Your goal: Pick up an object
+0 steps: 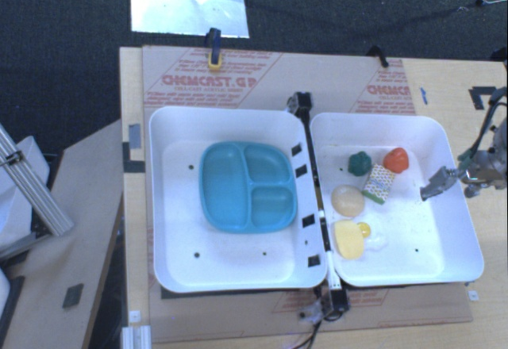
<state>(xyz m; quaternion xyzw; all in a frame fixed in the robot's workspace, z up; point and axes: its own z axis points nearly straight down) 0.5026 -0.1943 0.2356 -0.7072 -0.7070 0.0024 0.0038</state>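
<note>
Camera view, looking down at a slant on two white bins set side by side on a bench. Nearest the lower edge, in the right bin (456, 256), lies a yellow object (349, 239) with a small round yellow knob beside it; its exact kind is hard to make out. Just beyond it sits a pale beige egg-like object (347, 200), and touching that on its right is a small patterned box (379, 182), tilted, its print too fine to read. Farther still are a dark green lump (360, 162) and a red-orange rounded object (396, 159), close together but apart. The gripper (436, 182) enters from the right over the right bin's far side wall, well apart from all five objects; most of the arm is cut off by the frame edge, and whether its claw is released or clenched cannot be told; nothing is seen grasped. In the left bin (171, 181) rests a blue divided tray (246, 186) with three compartments.
</note>
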